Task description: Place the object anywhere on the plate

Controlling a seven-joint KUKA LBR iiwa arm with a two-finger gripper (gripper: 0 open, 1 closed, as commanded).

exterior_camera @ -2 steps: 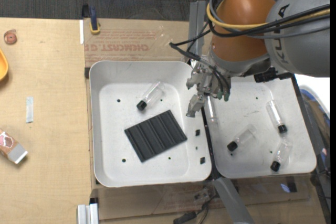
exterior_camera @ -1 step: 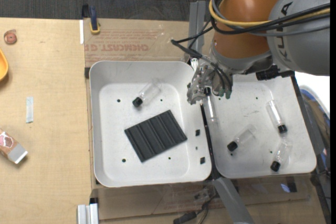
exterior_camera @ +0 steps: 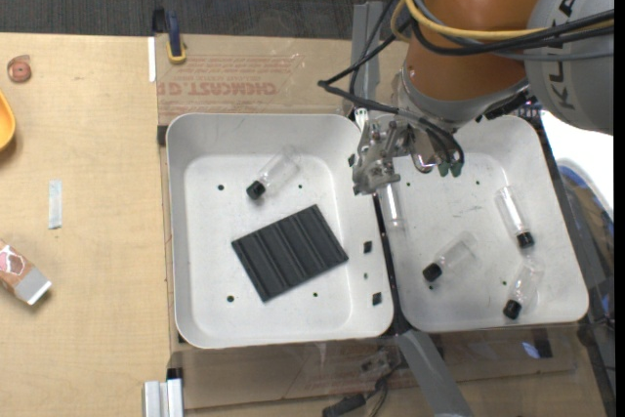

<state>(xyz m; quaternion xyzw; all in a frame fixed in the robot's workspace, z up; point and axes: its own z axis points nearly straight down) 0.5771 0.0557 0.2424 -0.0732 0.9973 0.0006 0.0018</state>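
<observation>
The black ribbed plate [exterior_camera: 290,252] lies flat in the left bin [exterior_camera: 195,308], below its middle. My gripper [exterior_camera: 375,173] hangs over the divide between the two bins, above and to the right of the plate. It is shut on a clear vial [exterior_camera: 390,208], which sticks out down and to the right from between the fingers. The orange band and grey wrist hide the gripper's upper part.
A clear vial with a black cap [exterior_camera: 269,177] lies in the left bin above the plate. Three more capped vials [exterior_camera: 445,263] [exterior_camera: 515,218] [exterior_camera: 520,293] lie in the right bin [exterior_camera: 557,210]. On the wooden bench at left are small loose items [exterior_camera: 21,273].
</observation>
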